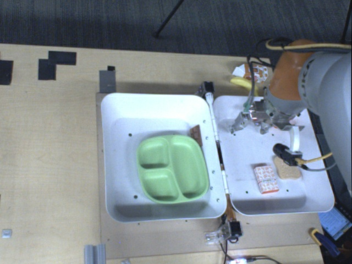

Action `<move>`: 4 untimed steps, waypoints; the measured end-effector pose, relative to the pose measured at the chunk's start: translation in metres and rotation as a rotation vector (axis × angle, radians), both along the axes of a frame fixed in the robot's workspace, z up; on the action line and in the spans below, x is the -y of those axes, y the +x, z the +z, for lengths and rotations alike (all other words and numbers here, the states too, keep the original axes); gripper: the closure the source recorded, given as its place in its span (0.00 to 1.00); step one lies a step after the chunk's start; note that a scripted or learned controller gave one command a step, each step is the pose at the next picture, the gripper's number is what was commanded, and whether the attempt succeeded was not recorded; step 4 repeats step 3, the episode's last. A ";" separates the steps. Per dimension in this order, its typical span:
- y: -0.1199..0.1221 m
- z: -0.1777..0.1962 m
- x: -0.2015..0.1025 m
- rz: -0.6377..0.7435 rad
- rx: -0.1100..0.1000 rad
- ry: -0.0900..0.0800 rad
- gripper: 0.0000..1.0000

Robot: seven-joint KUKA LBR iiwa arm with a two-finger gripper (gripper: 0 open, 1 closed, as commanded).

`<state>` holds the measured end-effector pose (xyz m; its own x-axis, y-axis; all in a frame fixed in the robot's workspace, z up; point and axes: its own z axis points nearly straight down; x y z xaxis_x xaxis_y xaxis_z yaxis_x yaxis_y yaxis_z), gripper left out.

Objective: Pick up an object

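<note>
Overhead, claw (250, 122) hangs above the right bin (242, 202).

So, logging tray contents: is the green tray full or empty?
Empty: the green tray in the left bin shows three bare compartments.

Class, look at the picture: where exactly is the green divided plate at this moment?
The green divided plate lies in the left white bin, towards its right wall, with a small brown object just above its upper right corner.
</note>
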<state>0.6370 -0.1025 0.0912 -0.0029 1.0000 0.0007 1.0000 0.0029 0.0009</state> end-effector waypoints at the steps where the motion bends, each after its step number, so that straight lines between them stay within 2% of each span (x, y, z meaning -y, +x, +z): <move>1: -0.051 0.127 0.054 -0.001 0.006 -0.003 0.00; 2: -0.015 0.000 0.052 0.002 -0.002 0.000 0.00; 3: -0.100 0.016 0.006 0.000 0.001 0.000 0.00; 4: -0.100 0.016 0.006 0.000 0.001 0.000 0.00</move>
